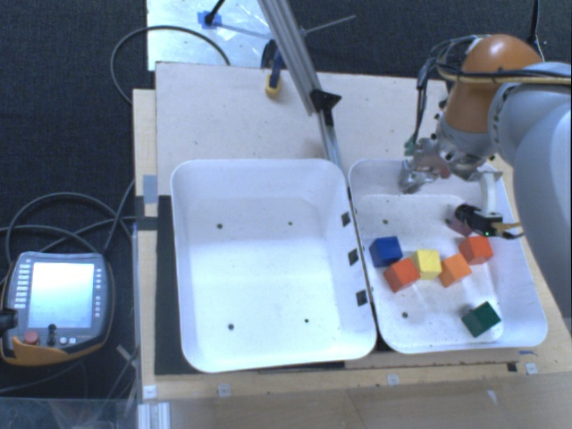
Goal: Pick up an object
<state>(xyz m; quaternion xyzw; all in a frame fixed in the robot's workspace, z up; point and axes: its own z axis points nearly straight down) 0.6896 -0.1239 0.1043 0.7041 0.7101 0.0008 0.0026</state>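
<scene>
In the right bin [518, 322] lie several small blocks: a blue one [385, 250], an orange one [401, 274], a yellow one [429, 263], a second orange one [455, 270], a red-orange one [476, 248] and a green one [481, 318]. A dark pinkish piece [466, 219] lies near the bin's right wall. My gripper [413, 181] hangs over the bin's far left corner, above and behind the blocks, touching none of them. Nothing shows between its tips.
The left bin [192, 239] stands beside the right one. A slanted metal pole [290, 38] crosses the back of the bench. A teach pendant [55, 307] lies off the bench at the left.
</scene>
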